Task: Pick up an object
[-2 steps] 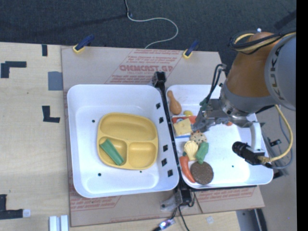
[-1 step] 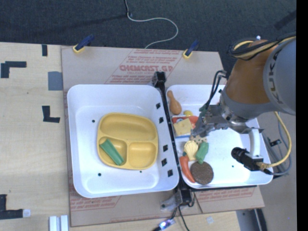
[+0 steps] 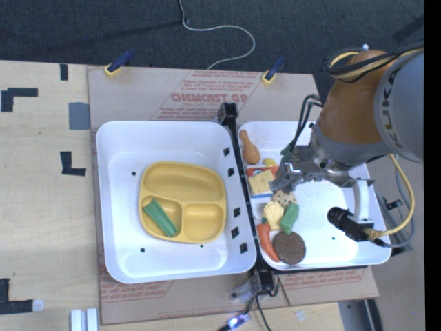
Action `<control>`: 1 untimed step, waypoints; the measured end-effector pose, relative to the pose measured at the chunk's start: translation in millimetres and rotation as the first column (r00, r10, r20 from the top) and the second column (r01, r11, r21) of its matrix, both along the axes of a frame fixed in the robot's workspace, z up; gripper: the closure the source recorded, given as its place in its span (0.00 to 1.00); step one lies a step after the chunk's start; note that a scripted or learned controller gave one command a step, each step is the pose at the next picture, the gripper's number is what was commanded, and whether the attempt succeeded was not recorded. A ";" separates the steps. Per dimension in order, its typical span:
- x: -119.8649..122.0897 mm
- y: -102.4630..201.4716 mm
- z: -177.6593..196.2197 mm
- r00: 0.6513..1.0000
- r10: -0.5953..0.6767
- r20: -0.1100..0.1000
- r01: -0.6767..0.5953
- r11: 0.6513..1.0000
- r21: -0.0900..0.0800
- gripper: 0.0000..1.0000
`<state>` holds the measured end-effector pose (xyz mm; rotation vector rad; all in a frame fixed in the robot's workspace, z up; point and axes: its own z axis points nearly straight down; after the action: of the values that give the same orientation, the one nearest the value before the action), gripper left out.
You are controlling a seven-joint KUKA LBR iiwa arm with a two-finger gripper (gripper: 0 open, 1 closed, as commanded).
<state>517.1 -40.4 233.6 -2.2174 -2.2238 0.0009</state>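
From above, the worktop (image 3: 41, 185) is pale wood with a brown cardboard sheet (image 3: 200, 98) under two shallow, glossy white bins. The left bin (image 3: 117, 150) at frame centre holds a smooth yellow plastic tray (image 3: 185, 202) with three rounded wells; a green pickle-like piece (image 3: 160, 217) lies in its lower-left well. The right bin (image 3: 344, 250) holds a cluster of toy food along its left side: a tan drumstick (image 3: 249, 147) at top, a pale yellow cheese slab (image 3: 260, 182), a ridged corn piece (image 3: 273, 216), a green pepper (image 3: 290, 216), an orange carrot (image 3: 265, 238) and a round brown patty (image 3: 289, 247) at bottom. The dark metal claw (image 3: 286, 176) hangs just above the cheese, over the cluster; whether it is wide or narrow I cannot tell.
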 end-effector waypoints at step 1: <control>-1.2 -1.3 -0.6 1.000 -0.001 -0.001 0.001 1.000 0.000 1.00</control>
<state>516.0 -41.8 233.0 -2.2182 -2.2220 0.0022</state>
